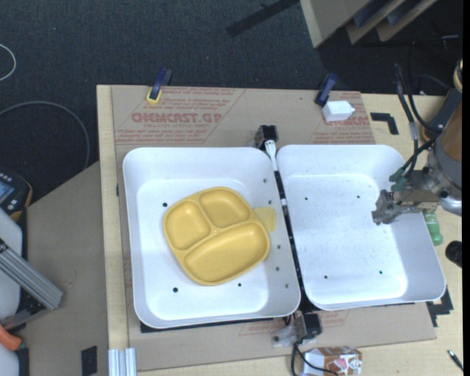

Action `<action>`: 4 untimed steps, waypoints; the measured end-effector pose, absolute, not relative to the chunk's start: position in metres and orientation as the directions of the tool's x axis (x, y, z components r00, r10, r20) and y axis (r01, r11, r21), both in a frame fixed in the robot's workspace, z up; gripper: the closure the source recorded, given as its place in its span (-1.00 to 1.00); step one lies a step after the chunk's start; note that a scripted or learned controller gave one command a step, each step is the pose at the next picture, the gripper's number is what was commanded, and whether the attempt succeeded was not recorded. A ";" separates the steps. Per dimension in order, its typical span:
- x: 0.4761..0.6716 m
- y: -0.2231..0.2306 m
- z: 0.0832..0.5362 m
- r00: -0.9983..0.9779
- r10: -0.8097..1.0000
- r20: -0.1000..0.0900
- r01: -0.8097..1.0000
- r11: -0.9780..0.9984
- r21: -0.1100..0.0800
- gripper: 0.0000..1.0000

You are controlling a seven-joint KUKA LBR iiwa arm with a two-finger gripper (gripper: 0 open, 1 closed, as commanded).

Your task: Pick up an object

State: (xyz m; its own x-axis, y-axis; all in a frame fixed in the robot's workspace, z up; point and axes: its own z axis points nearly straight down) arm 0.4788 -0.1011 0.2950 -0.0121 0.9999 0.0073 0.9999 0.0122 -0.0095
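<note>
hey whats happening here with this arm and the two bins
A grey robot arm reaches in from the right, and its two-finger gripper sits over the right-hand shallow white bin, near that bin's right side. Nothing shows between its fingers. The only object to pick is a yellow plastic divided plate with three compartments, which lies in the left-hand shallow white bin, well away from the gripper. So nothing has been picked up at this moment.

Bench top (242, 110): brown board printed with red lettering, clamped at 12 o'clock by two blue clips (157, 86). Dark carpet floor (110, 44) surrounds it from 9 to 1 o'clock, with cables (44, 110) trailing at 10 o'clock. Beige furniture (367, 18) stands at 1 o'clock. Light is even and diffuse.
</note>
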 end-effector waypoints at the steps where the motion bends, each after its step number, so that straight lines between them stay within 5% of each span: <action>1: 0.479 -0.033 0.285 -0.009 1.000 0.004 1.000 0.009 -0.004 1.00; 2: 0.481 0.006 0.378 -0.007 1.000 0.001 1.000 0.007 0.012 1.00; 3: 0.489 0.156 0.344 -0.017 1.000 0.004 1.000 0.017 -0.004 1.00; 4: 0.479 0.119 0.359 0.003 1.000 0.000 1.000 -0.003 0.001 1.00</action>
State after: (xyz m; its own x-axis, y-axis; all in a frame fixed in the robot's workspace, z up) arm 0.4789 0.1192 0.3585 0.0034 1.0000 -0.0001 1.0000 -0.0034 0.0006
